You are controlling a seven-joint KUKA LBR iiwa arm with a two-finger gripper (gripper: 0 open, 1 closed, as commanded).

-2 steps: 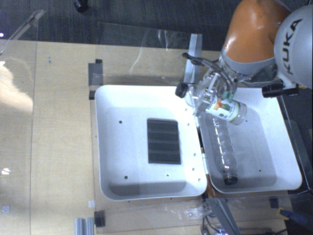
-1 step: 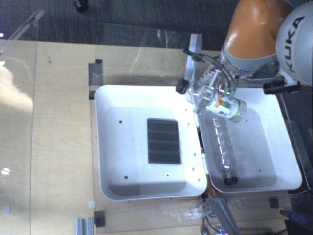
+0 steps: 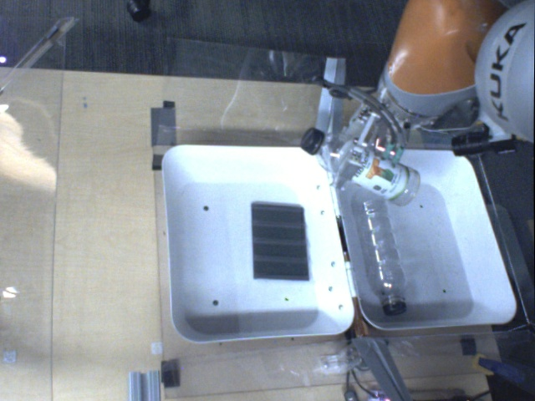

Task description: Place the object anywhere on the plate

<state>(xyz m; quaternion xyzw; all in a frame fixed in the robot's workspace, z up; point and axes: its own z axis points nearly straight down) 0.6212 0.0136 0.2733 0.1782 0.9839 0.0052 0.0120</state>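
Note:
A black ridged rectangular plate [image 3: 280, 241] lies flat in the middle of the left bin [image 3: 188, 224]. A clear plastic bottle [image 3: 383, 253] with a dark cap lies on its side in the right bin [image 3: 468, 249], close to that bin's left wall, cap toward the front. My gripper [image 3: 366, 159] hangs over the back left corner of the right bin, just above the bottle's far end. A small clear cylinder with a green and orange label [image 3: 389, 180] sits right at the gripper's tip. Whether it is held is unclear.
The two white bins meet at a shared wall [image 3: 343, 241] between the plate and the bottle. The orange and grey arm [image 3: 443, 40] covers the back right. A metal bracket [image 3: 333, 82] stands behind the bins.

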